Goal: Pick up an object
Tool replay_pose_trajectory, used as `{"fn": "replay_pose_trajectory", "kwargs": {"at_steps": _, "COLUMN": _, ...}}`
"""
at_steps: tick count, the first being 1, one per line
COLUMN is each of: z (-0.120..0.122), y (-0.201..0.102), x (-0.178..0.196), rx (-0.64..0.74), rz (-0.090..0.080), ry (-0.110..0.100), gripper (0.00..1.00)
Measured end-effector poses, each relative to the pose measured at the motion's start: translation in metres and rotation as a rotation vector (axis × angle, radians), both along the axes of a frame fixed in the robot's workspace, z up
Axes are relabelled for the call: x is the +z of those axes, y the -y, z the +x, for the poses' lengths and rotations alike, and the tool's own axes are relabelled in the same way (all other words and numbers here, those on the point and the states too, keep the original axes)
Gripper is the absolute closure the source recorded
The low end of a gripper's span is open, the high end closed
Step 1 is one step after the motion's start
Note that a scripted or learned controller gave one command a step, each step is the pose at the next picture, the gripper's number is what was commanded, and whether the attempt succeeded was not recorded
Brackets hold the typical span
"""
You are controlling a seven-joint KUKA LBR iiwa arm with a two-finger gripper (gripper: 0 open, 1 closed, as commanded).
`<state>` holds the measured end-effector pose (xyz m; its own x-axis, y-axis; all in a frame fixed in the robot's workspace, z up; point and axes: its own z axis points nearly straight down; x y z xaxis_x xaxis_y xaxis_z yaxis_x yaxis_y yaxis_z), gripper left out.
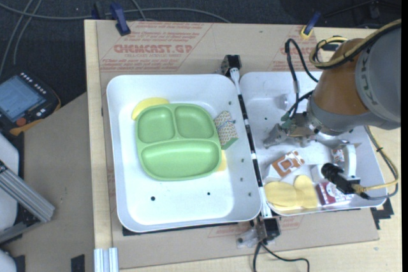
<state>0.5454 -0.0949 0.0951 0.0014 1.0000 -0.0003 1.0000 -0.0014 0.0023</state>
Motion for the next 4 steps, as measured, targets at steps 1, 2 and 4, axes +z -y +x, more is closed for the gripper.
{"fn": "replay_pose_trajectory", "kwargs": {"at_steps": 1, "z": -0.062, "y": 0.006, "x": -0.010, "rx": 0.001, "rz": 0.001, "ry": 0.000, "gripper": 0.00}}
{"fn": "replay_pose_trajectory", "kwargs": {"at_steps": 2, "z": -0.051, "y": 0.024, "x": -0.010, "rx": 0.001, "rz": -0.001, "ry": 0.000, "gripper": 0.00}}
{"fn": "replay_pose_trajectory", "kwargs": {"at_steps": 4, "z": -0.020, "y": -0.042, "x": 0.089, "rx": 0.003, "rz": 0.001, "ry": -0.002, "gripper": 1.00}}
